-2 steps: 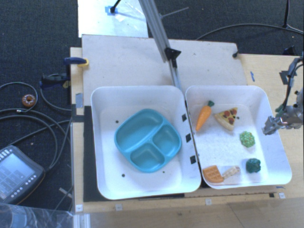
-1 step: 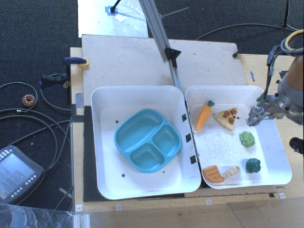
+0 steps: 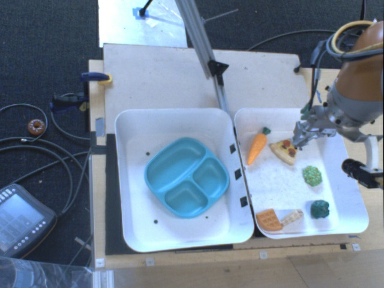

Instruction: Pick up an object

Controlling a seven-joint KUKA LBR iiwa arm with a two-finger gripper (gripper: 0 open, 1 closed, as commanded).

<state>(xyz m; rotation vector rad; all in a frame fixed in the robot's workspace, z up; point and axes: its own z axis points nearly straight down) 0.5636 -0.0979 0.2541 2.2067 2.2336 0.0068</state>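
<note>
The right bin (image 3: 345, 179) holds an orange carrot (image 3: 257, 146), a pizza slice (image 3: 283, 151), a light green ball (image 3: 311, 176), a dark green broccoli piece (image 3: 320, 209), and an orange waffle piece (image 3: 269, 220) beside a beige stick (image 3: 292, 217). My gripper (image 3: 298, 140) hangs over the right bin's far part, its tips just above the pizza slice's right end. Nothing is seen lifted between them.
The left bin (image 3: 135, 137) carries a blue divided plate (image 3: 186, 177). A slanted metal pole (image 3: 198, 35) crosses the bench's back down to the bins' shared edge. Cables, a pendant and a small doughnut (image 3: 36, 126) lie on the floor at left.
</note>
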